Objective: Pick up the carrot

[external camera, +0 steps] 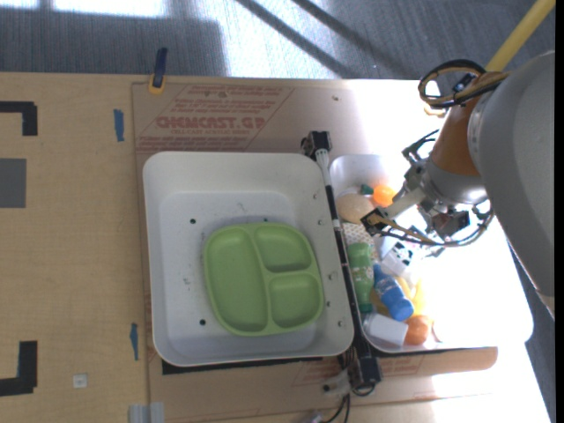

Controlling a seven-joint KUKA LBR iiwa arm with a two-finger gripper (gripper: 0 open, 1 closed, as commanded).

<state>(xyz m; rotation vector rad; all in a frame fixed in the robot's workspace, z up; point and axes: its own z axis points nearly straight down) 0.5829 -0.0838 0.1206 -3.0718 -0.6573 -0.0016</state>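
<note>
The gripper (pixel 381 220) hovers at five o'clock from the carrot (pixel 382 195); finger state cannot be told. Likely light, stiff, smooth; best pinched mid-body.

You'll find the small orange carrot (pixel 382 195) at the right bin's eleven o'clock, lying against a beige item

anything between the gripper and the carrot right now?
Nothing visible. The gripper sits low in the right bin, just below an orange piece that looks like the carrot, beside a beige item. The gap between them looks open. A second orange item lies among clutter at the near end.
</note>
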